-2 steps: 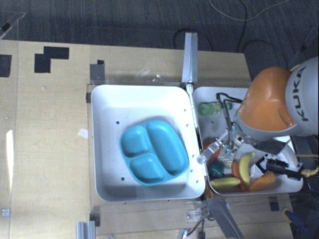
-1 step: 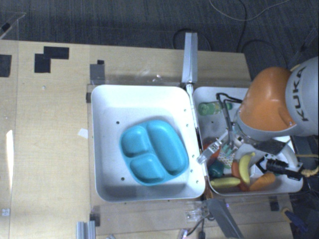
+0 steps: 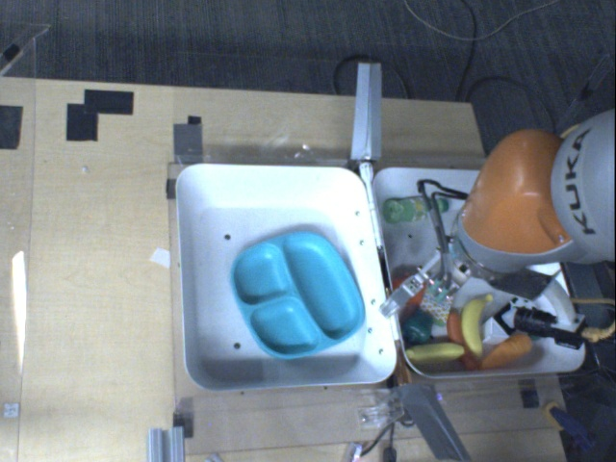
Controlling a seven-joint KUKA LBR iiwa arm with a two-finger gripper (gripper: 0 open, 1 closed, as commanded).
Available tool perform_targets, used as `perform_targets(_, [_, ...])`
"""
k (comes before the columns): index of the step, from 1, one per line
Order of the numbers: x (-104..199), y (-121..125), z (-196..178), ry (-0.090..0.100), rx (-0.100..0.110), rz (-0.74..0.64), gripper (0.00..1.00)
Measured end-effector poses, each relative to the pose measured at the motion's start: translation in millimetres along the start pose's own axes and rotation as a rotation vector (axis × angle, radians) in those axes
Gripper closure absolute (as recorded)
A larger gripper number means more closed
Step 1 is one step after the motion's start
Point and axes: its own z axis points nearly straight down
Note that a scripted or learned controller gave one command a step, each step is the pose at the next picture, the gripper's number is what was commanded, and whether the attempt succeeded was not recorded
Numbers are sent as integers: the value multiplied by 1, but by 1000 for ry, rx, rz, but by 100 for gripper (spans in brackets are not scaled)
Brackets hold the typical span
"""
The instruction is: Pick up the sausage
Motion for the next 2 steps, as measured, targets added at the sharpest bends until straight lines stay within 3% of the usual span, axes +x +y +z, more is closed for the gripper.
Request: perform_targets(2, [0, 0, 0, 0, 0, 0, 0])
